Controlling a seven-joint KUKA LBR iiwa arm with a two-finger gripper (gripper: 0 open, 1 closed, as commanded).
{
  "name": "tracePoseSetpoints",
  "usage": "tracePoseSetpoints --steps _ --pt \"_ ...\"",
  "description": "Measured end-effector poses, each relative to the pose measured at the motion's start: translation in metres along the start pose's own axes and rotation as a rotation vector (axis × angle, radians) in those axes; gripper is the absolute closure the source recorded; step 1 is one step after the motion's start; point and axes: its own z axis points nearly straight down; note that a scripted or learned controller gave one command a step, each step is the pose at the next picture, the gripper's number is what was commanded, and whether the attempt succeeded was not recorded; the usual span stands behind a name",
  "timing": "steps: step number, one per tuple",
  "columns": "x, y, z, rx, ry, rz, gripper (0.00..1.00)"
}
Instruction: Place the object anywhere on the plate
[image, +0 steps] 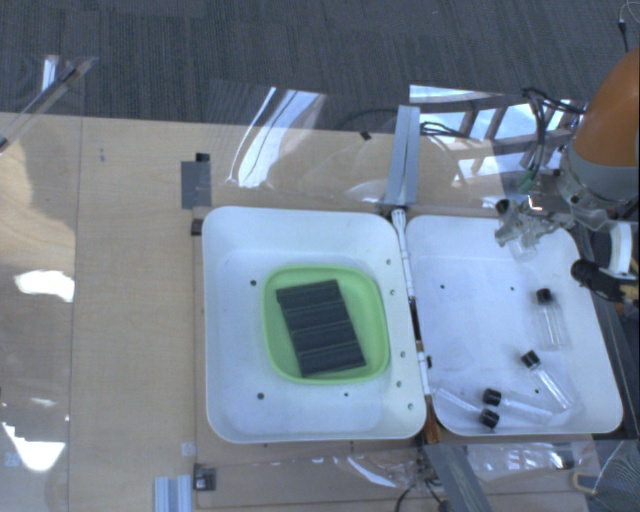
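Note:
A green square plate (374, 300) sits in the middle of the left bin (230, 300). A dark grey ridged block (320, 328) lies flat on the plate, slightly turned. My gripper (519, 230) hangs over the far edge of the right bin (470, 270), well away from the plate and the block. Nothing can be seen in it.
Several clear vials with black caps lie in the right bin: one near its right side (547, 316), another below it (545, 378), and two by the front edge (515, 402). A grey upright post (404, 160) stands behind the gap between the bins.

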Motion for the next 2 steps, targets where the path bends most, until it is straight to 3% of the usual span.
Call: tracePoseSetpoints --steps 1,2 --pt "0.0 0.0 0.0 0.0 0.0 0.0 0.0" --pt "-0.042 0.039 -0.125 -0.005 -0.001 0.048 0.0"
